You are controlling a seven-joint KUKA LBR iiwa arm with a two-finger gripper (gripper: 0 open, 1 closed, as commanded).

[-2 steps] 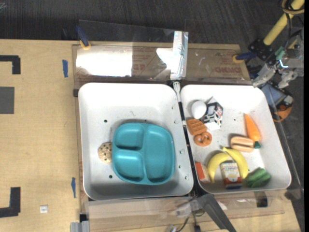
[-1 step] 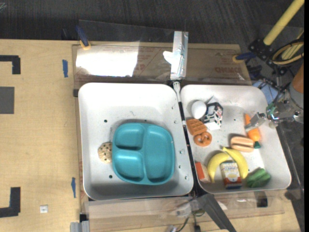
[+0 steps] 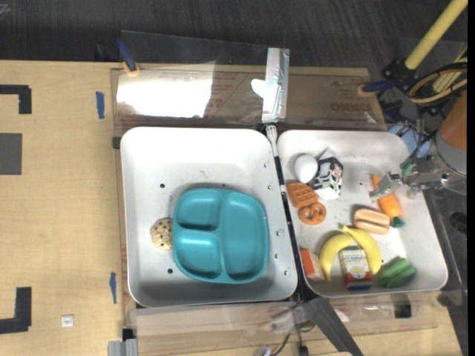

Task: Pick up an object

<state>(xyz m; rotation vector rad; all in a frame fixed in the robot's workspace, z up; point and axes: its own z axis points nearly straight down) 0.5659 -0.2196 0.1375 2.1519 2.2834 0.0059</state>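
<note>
Lying crosswise in the right bin (image 3: 356, 143), hot dog (image 3: 371, 220) beside banana (image 3: 343, 245), carrot (image 3: 389, 202) and pretzel (image 3: 312, 213); teal plate (image 3: 220, 233) in left bin (image 3: 148, 162); gripper (image 3: 413, 176) at right rim, grip unclear.

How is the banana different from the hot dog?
The banana is yellow and curved; the hot dog is pinkish-tan and straight. The banana looks bigger than the hot dog. The banana arches over a small red-labelled container and touches it, while the hot dog lies just above, beside a carrot. Both are toy foods lying in the right bin.
</note>
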